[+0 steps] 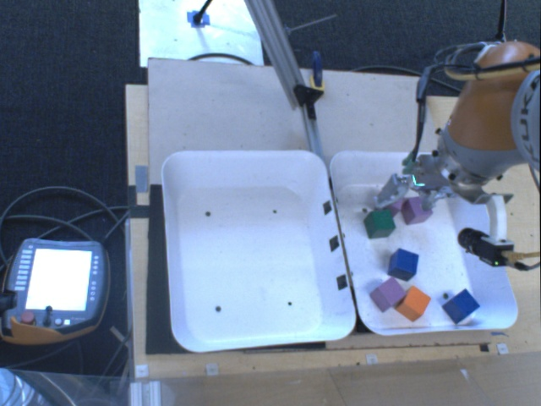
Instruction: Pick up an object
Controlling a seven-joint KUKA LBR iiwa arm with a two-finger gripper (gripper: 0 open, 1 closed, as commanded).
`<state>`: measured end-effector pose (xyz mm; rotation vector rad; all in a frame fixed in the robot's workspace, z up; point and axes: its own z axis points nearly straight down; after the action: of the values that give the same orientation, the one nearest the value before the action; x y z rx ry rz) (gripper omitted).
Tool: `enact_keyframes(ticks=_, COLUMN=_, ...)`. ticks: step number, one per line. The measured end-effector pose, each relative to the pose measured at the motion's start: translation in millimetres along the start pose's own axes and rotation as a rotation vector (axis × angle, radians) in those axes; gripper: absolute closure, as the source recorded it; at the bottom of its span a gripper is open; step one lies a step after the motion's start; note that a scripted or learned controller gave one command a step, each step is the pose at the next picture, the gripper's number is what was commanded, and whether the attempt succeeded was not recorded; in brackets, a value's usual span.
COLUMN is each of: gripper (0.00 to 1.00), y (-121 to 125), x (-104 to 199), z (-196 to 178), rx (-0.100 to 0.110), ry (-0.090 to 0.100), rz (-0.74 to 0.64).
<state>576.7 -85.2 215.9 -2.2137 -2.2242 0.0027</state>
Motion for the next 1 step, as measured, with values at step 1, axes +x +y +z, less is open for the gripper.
enact_keyframes(ticks=1, gripper=0.00, y=0.9, x=-0.3, z=-2.4, rx=-0.005, ry=-0.001, rz=0.001)
